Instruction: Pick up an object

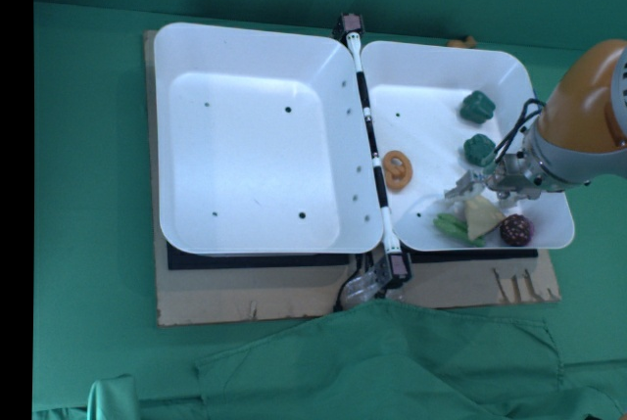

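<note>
The right bin (pixel 431 56) holds several small toys. An orange ring (pixel 397 170) lies by its left wall. Two dark green pieces (pixel 477 106) (pixel 479 150) sit toward its right side. In the near right corner a pale yellow wedge (pixel 481 216) rests against a green stick (pixel 452 227), beside a dark red berry (pixel 516 230). My gripper (pixel 477 187) hangs low in that corner, just above the wedge's far edge and close under the nearer green piece. Nothing can be made out in its grasp.
The left bin (pixel 196 56) adjoins the right one along a black-and-white divider (pixel 370 139). Both rest on cardboard (pixel 245 296). A crumpled green cloth (pixel 392 364) lies at the front. A small orange item (pixel 462 43) lies outside the right bin's far rim.
</note>
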`<state>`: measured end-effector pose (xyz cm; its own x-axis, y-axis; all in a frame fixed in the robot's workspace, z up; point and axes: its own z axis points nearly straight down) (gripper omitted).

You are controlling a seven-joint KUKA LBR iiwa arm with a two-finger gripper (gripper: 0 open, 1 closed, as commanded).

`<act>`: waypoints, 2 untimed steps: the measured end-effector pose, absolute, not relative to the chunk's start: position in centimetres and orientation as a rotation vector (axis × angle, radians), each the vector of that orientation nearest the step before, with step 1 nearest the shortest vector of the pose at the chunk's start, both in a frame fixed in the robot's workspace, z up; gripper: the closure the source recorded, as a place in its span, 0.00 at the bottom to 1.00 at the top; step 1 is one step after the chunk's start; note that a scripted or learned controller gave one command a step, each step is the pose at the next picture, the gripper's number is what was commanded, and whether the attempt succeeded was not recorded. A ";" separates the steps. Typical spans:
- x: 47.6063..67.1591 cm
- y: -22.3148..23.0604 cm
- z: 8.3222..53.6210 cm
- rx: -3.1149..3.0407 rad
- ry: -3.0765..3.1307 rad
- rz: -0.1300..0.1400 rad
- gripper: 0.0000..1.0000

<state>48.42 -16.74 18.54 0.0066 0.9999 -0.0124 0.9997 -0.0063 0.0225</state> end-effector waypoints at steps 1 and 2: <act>49.9 -18.8 20.0 2.221 2.211 0.002 0.00; 57.1 -18.8 18.4 2.212 2.211 0.007 0.00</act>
<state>57.12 -18.82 18.40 0.0007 1.0000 -0.0066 0.9999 -0.0006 0.0132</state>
